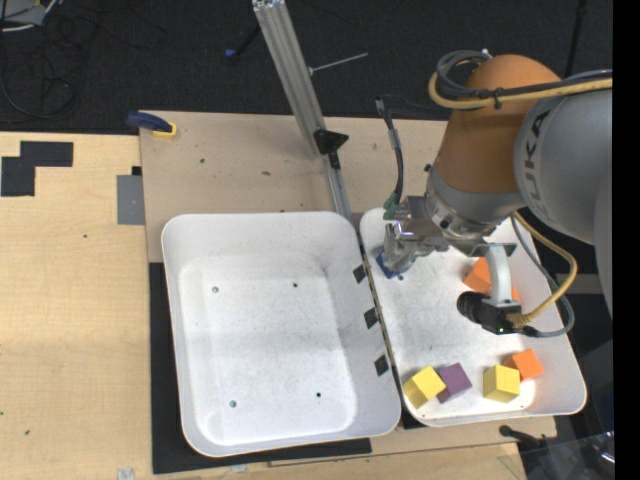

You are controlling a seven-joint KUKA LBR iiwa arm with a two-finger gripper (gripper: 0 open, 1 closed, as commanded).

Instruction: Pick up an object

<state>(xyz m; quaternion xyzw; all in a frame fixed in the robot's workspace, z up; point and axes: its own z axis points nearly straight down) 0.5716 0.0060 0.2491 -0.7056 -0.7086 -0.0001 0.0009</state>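
In the right bin (pixel 560 393), small blocks lie well apart from the gripper (pixel 392 260): a yellow cube (pixel 425 384) touching a purple block (pixel 455 379), another yellow block (pixel 502 382) beside an orange one (pixel 528 364), and an orange block (pixel 481 274) half hidden behind the wrist.

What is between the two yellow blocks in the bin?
In the camera view, a purple block sits between the left yellow block and the right yellow block. It touches the left one; bare bin floor separates it from the right one.
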